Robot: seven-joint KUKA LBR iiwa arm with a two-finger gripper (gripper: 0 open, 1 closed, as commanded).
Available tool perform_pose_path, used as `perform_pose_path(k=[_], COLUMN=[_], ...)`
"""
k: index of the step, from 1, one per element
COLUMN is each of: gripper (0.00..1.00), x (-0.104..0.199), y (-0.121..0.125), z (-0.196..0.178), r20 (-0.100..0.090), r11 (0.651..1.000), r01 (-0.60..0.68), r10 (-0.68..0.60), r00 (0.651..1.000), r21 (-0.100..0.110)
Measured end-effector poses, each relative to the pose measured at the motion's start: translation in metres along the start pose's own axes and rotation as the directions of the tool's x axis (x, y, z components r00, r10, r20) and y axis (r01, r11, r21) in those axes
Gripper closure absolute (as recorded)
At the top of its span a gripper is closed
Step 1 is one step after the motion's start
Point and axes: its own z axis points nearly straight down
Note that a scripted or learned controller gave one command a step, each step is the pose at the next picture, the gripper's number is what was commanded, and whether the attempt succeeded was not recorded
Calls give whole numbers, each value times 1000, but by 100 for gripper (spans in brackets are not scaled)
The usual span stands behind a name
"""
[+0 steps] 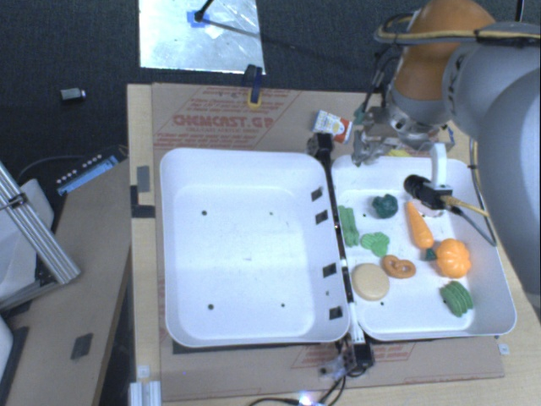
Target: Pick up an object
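Observation:
The right bin (486, 315) holds several toy foods. There is a dark green broccoli piece (385, 205), an orange carrot (418, 225), a round orange fruit (453, 258), a brown pretzel (398, 266), a beige round biscuit (370, 282), a light green leafy piece (374, 243), a green pod (347, 225) by the left wall and a green ridged piece (457, 298). My gripper (366, 152) hangs over the bin's far left corner, apart from all of them. Nothing shows in its grasp.
The left bin (182, 176) lies beside the right one, with a row of black clips (325, 218) along the shared wall. A small white and red carton (332, 125) lies on the cardboard behind the bins. The grey arm (499, 83) looms over the right bin's far right.

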Motion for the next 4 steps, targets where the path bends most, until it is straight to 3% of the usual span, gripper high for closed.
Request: perform_pose_path(k=[1, 2, 3, 4], gripper=[100, 100, 100, 100], x=[24, -5, -3, -8], y=[0, -3, -2, -4], z=[-173, -127, -141, -92], r20=[0, 2, 3, 2], r11=[1000, 1000, 1000, 1000], r01=[-4, -13, -6, -11], r10=[4, 13, 6, 11], r00=[1000, 1000, 1000, 1000], r21=[-6, 15, 10, 16])
